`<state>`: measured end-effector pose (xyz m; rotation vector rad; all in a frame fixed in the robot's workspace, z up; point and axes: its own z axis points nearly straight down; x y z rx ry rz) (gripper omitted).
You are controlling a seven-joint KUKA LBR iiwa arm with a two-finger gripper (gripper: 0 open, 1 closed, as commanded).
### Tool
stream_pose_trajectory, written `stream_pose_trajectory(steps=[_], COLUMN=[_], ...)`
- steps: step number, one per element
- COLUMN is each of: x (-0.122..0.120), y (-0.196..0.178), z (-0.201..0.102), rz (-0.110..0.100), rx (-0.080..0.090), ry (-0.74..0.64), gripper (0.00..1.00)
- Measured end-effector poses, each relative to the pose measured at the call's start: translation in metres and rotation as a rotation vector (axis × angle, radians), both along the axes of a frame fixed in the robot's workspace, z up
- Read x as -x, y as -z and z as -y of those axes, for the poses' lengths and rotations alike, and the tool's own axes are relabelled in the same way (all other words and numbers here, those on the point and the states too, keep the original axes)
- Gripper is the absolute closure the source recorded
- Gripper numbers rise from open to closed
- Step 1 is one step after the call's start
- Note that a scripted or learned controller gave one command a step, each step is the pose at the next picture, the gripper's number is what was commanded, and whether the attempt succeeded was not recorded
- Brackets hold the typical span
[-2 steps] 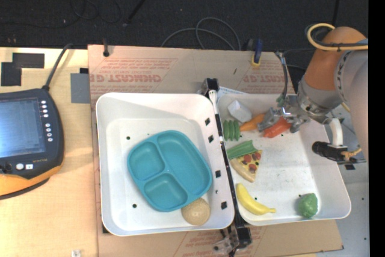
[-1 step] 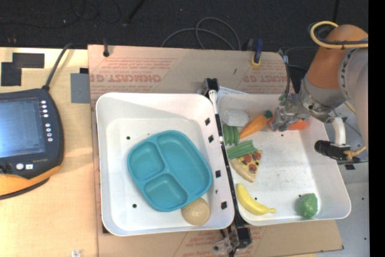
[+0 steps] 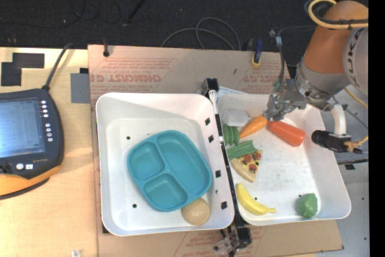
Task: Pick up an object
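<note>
The gripper [image 3: 278, 106] hangs over the far edge of the right bin [image 3: 328, 192]; whether it is apart or together cannot be told. Just below it lie an orange carrot [image 3: 253, 126] and a red pepper [image 3: 286, 133]. Nearer the camera sit a pizza slice [image 3: 248, 165], a banana [image 3: 252, 200] and a green broccoli [image 3: 307, 205]. The left bin [image 3: 114, 129] holds a teal divided plate [image 3: 168, 170].
</note>
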<state>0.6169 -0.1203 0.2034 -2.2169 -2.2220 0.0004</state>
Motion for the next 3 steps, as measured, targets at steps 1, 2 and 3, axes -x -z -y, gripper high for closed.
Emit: stream_pose_trajectory(steps=[1, 2, 3], x=[-0.001, -0.028, -0.025], y=[0.003, 0.090, 0.087], z=[0.002, 0.035, 0.034], rz=[0.000, 0.014, 0.000], rx=[0.002, 0.003, 0.001], ry=[0.000, -0.001, -0.002], gripper=[0.00, 0.00, 1.00])
